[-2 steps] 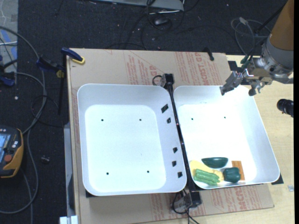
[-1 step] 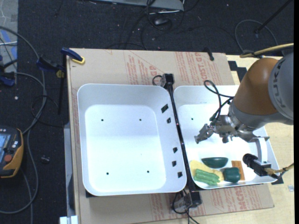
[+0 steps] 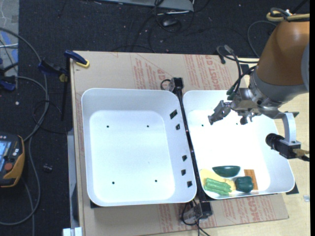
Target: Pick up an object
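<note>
Bright, even light (slightly soft focus)

White bins (image 3: 130, 100); orange-banded grey arm (image 3: 283, 58); dark green bowl (image 3: 226, 170); light green pods (image 3: 217, 186).

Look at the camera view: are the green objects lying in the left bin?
No, the green objects lie at the near edge of the right bin, beside the left bin.

Arm (image 3: 283, 58) over the right bin (image 3: 197, 104), gripper (image 3: 219, 113) above its far left floor, green bowl (image 3: 226, 170), green block (image 3: 244, 184), ridged green piece (image 3: 217, 186) clustered at that bin's near edge, left bin (image 3: 91, 100) alongside.
</note>
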You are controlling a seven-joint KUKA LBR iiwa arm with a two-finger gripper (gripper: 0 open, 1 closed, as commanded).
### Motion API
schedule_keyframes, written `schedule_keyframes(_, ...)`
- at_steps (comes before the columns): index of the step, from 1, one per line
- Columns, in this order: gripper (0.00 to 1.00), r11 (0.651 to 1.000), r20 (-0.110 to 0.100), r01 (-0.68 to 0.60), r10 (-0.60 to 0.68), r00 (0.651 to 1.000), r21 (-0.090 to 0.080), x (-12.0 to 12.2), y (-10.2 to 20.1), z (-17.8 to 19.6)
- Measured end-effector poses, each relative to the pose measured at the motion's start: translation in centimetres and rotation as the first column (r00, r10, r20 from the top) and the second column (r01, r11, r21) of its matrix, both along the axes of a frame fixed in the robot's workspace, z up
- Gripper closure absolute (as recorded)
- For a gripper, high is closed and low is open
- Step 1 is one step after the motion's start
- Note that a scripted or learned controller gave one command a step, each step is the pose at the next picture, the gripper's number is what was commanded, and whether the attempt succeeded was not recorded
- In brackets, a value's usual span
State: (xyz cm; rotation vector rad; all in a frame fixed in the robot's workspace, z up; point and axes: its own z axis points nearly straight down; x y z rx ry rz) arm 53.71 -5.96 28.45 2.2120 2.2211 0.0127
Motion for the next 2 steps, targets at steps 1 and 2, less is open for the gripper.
schedule_keyframes(1,0.0,1.0,-0.02,0.008,-0.008,1.0,-0.001,-3.9,-3.6,-10.0)
schedule_keyframes(2,0.0,1.0,-0.003,0.002,-0.002,1.0,-0.001,-4.0,-1.9,1.1)
